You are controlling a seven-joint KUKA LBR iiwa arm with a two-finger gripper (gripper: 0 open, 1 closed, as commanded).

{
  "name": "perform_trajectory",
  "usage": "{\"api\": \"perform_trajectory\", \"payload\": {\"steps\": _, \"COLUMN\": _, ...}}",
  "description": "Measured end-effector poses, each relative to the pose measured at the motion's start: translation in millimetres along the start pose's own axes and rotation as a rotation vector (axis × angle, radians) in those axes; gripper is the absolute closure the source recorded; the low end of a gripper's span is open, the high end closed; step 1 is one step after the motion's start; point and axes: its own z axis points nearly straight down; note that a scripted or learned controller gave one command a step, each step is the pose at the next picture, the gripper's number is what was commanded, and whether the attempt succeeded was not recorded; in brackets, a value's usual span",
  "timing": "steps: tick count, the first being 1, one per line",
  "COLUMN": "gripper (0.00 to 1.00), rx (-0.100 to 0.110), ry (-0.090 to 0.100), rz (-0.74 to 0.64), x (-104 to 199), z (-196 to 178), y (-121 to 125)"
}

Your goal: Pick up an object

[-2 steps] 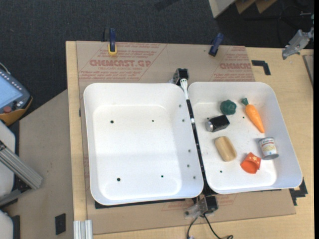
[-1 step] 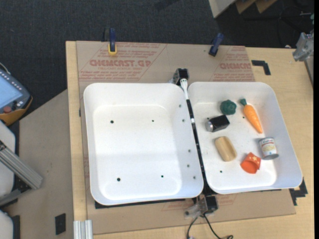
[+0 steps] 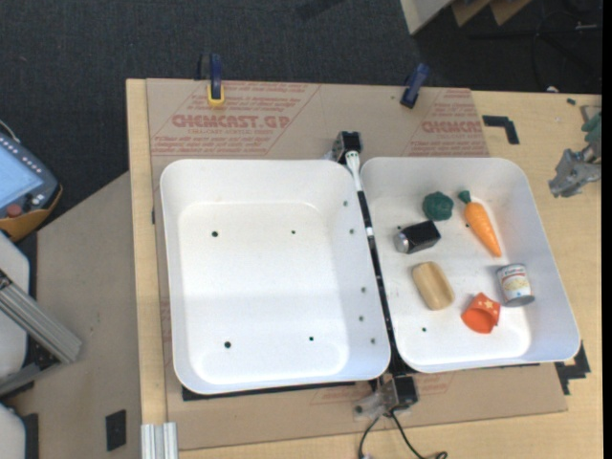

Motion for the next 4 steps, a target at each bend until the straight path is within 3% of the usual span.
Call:
{"api": "perform_trajectory", "payload": {"steps": 1, "gripper": 1.0, "rx": -0.032, "ry": -0.011, "rz": -0.007, "x": 15.1, "z": -157.1, "y": 28.8}}
{"api": "perform_trajectory", "payload": {"steps": 2, "gripper": 1.0, "rx": -0.02, "ry": -0.006, "rz": -0.008, "x": 61.0, "z": -202.6, "y": 34.0}}
{"api": "perform_trajectory", "payload": {"steps": 3, "gripper": 1.0, "rx": -0.019, "ry": -0.005, "rz": -0.008, "x": 96.8, "z": -231.2, "y": 54.2}}
{"api": "perform_trajectory", "payload": {"steps": 4, "gripper": 1.0, "rx": -0.015, "ry": -0.004, "rz": -0.009, "x": 143.8, "z": -228.6, "y": 85.2}}
